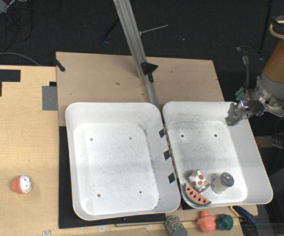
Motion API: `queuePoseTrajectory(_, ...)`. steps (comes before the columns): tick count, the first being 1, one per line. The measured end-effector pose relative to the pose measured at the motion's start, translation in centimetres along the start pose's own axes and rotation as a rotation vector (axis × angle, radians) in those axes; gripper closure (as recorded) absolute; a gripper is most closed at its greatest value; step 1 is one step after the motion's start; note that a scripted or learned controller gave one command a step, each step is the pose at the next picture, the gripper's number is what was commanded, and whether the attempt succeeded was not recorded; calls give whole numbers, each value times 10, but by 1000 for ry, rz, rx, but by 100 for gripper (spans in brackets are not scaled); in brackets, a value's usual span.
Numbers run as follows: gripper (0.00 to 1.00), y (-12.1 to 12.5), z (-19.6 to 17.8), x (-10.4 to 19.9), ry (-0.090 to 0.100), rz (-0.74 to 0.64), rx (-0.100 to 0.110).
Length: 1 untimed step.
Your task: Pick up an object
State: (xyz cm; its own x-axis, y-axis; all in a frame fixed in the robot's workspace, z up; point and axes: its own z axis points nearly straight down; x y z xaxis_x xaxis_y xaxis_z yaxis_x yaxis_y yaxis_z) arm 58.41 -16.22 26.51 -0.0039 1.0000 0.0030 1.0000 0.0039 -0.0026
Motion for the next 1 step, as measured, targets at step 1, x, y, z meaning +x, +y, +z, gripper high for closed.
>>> queuePoseTrajectory(1,100,6,-3,50,0,-1,0)
